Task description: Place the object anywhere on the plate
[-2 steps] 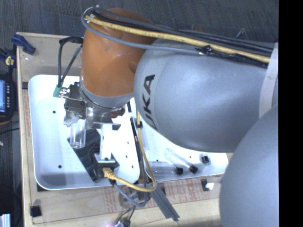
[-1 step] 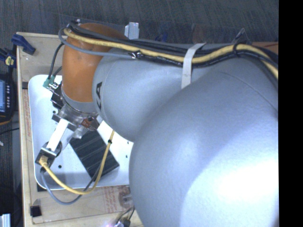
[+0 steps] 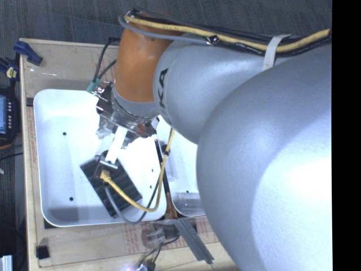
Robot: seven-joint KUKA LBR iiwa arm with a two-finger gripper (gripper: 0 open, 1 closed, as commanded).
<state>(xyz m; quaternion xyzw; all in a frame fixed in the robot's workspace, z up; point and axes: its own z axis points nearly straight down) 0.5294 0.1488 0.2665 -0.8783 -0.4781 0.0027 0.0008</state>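
My gripper [image 3: 107,127] hangs over the middle of the left white bin [image 3: 56,151], under the orange wrist band [image 3: 135,66]. The grey arm [image 3: 254,140] reaches in from the right, hiding the bin's right part and nearly all of the right bin [image 3: 186,203]. The arm's bulk covers whatever lies beneath it. The bare floor of the left bin shows a few small dark dots.
The wooden bench [image 3: 73,55] frames the bins. A blue clamp [image 3: 26,52] sits at its far left corner and a dark device [image 3: 5,114] at the left edge. A metal bracket [image 3: 186,239] lies by the front edge.
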